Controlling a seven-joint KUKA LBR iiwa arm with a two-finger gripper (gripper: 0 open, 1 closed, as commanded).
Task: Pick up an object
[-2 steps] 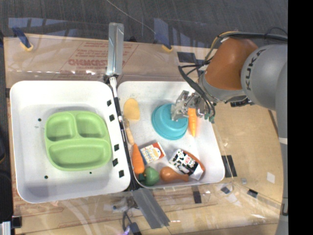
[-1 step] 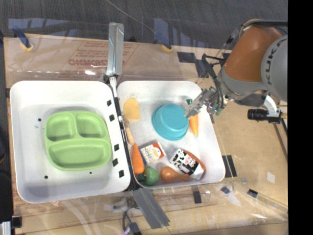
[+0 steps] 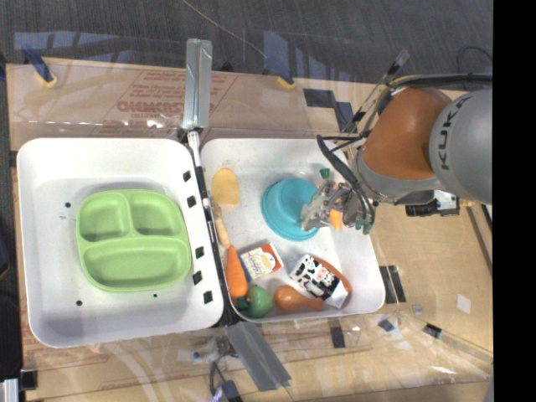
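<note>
My gripper point(image 3: 329, 209) hangs low over the right bin point(image 3: 368, 262), at the right rim of a blue bowl point(image 3: 287, 208). A small orange patch shows at its tip, and I cannot tell what it is. Other items in this bin are a pale yellow piece point(image 3: 224, 187) at the left, an orange carrot point(image 3: 236, 273), a small orange-and-white carton point(image 3: 261, 260), a black-and-white cow-print carton point(image 3: 316, 277), a green fruit point(image 3: 260, 301) and a brown-orange item point(image 3: 294, 298) along the front wall.
The left bin point(image 3: 42, 191) holds a green divided plate point(image 3: 132, 239). A metal bar point(image 3: 198, 86) stands behind the wall between the bins. The arm's orange band and cables point(image 3: 402, 136) loom over the right bin's far right corner.
</note>
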